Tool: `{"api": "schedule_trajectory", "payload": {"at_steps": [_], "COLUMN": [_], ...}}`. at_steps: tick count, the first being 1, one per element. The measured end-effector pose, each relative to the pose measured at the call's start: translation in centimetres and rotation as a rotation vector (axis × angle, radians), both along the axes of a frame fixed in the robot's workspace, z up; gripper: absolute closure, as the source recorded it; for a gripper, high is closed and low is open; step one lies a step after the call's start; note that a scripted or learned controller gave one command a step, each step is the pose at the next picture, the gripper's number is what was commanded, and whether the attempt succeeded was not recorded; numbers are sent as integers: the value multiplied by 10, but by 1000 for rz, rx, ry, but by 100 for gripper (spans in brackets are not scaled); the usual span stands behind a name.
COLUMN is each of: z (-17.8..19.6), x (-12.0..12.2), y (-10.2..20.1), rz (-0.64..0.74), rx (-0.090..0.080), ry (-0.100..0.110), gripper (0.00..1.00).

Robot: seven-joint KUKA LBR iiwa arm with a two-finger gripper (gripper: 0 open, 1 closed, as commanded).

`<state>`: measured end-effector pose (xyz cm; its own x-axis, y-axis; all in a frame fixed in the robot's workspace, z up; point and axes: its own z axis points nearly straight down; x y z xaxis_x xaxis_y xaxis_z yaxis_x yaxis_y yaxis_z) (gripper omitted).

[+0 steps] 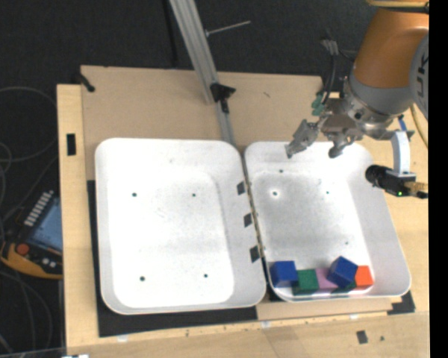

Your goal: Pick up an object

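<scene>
Several small blocks lie along the front edge of the right bin (373, 200): a blue block (284, 271), a green block (307, 280), a pink block (325, 280), a second blue block (343, 271) and an orange block (364, 276). My gripper (316, 145) hangs above the back edge of the right bin, far from the blocks. Its two fingers are spread apart with nothing between them.
The left bin (172, 222) sits beside the right one, separated by a hinged seam (250, 218). A slanted metal rail (201, 58) rises behind the bins. Cables and a handheld pendant (30, 252) lie off the bench at the left.
</scene>
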<state>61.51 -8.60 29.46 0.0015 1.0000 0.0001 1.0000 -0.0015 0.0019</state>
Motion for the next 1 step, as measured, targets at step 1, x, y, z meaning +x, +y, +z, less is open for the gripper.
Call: {"api": "schedule_trajectory", "payload": {"at_steps": [1], "z": [-84], "x": [-44], "y": [44], "rz": [6], "rx": [1], "ry": [11], "gripper": [0]}}
